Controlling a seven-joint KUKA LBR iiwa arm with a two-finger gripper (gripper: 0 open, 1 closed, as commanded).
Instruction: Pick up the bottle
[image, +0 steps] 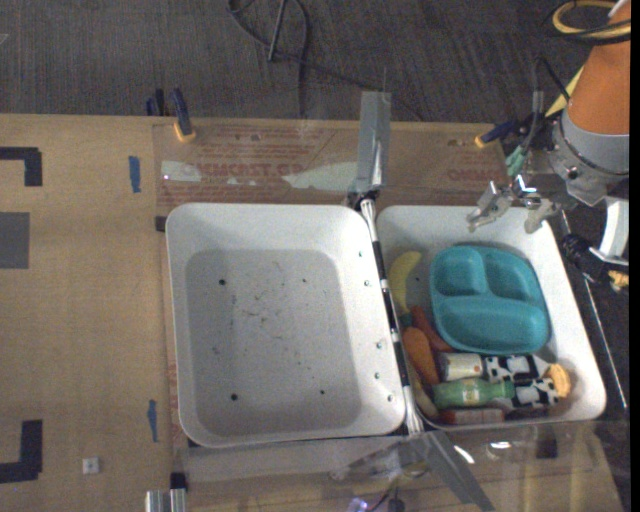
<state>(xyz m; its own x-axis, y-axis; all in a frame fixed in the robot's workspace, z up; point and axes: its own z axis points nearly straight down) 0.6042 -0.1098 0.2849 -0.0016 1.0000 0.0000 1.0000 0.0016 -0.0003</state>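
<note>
The gripper (507, 200) is hovering over the far edge of the right bin (585, 330), its prongs looking spread and pinching nothing, so the approach step appears to be in hand. The bottle (487, 393) is lying on its side at the bin's six o'clock edge, just below the teal tray (488, 298) and touching a cow-patterned box (520, 368). The next move is likely calling for a reach toward six o'clock and a descent between those crowding neighbours.

The worktop (80, 330) carries two white bins side by side. In the right bin (585, 340) lie a teal divided plate (488, 298), a yellow banana (404, 280) and an orange carrot (421, 356). Blue tape (134, 173) marks the wood.
</note>
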